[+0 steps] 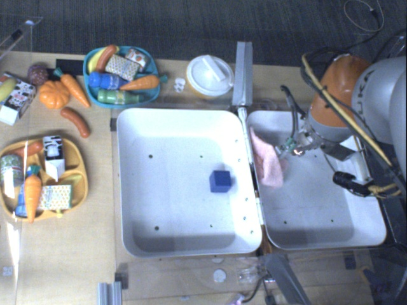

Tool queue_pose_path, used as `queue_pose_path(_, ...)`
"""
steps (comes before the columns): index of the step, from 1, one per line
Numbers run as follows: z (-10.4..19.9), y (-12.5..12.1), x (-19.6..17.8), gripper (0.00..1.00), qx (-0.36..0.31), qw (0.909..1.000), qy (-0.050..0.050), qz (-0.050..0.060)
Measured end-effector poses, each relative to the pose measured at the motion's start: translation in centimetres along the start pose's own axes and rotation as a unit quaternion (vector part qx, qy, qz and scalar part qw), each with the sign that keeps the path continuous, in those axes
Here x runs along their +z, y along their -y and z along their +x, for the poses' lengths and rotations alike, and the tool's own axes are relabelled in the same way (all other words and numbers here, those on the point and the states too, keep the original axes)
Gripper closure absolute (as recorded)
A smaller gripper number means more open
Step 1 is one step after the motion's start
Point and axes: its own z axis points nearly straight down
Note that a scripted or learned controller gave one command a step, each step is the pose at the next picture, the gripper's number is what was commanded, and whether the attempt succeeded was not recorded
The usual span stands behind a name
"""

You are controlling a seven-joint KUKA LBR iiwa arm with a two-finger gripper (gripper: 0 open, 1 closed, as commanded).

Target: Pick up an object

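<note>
Gripper (294, 146) sits right beside the pink cloth (268, 159) along the right bin's (331, 234) left wall; can't tell its grip. Blue cube (220, 180) has plenty of room.

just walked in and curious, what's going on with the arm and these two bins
A KUKA arm reaches in from the right over the right bin, its gripper low beside a pink cloth draped against that bin's left wall. Whether it has hold of the cloth can't be told from here. A blue cube sits alone in the left bin. Toy food in a yellow tray and a blue bowl sits off to the left.
</note>
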Motion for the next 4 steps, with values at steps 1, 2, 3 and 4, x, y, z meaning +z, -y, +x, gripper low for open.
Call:
queue_pose_path(1, -0.6, 2.1, -11.3, 0.0, 0.04, 0.9992, -0.005, 0.007)
queue_pose_path(2, 0.6, 4.1, -0.6, 0.0, -0.024, 0.9997, -0.005, 0.004)
queue_pose_path(3, 1.1, 1.6, 0.0, 0.0, 0.01, 0.9999, -0.001, 0.002)
queue_pose_path(4, -2.2, 5.2, -9.0, 0.0, -0.003, 1.0, -0.006, 0.007)
